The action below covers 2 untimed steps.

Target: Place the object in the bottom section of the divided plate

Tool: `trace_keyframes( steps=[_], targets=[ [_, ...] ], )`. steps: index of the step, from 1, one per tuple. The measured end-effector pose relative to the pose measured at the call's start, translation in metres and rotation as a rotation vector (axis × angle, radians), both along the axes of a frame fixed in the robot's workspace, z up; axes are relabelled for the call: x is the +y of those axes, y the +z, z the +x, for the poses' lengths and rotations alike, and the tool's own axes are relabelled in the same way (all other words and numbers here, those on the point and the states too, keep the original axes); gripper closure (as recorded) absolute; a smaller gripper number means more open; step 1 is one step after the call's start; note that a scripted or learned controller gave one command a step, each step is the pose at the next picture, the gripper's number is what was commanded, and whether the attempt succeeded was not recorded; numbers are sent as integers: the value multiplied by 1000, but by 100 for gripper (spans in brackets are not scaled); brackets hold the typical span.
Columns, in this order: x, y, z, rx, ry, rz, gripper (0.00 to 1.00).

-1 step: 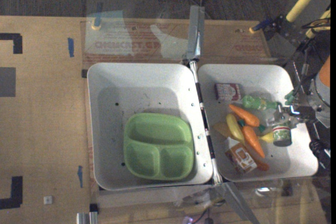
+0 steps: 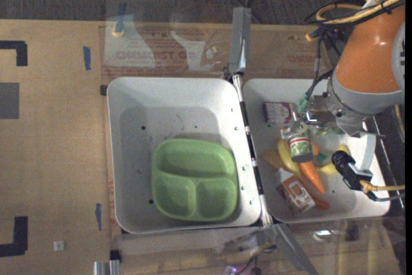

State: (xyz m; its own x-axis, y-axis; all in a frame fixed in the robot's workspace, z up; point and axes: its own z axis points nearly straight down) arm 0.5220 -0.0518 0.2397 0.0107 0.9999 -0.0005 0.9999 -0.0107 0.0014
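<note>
The green divided plate [image 2: 195, 180] lies in the left bin [image 2: 129, 106], its two small sections toward the near rim. Across the divider, in the right bin [image 2: 373, 203], the tool [image 2: 300, 138] hangs over a heap — carrot [image 2: 313, 178], banana [image 2: 287, 156], small cartons. Whether the tool is apart or together I cannot tell; the plate lies to its left and nearer.

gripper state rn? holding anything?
Gripper: over the right bin, among the items; open or closed cannot be told, and no object is visibly held.
</note>
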Motion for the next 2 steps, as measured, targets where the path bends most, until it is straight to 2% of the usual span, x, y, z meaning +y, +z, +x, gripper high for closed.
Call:
trace_keyframes(
  steps=[1, 2],
  targets=[
    [23, 48, 1, 0, 104, -1, 100],
    [35, 52, 12, -2, 425, -2, 100]
  ],
)
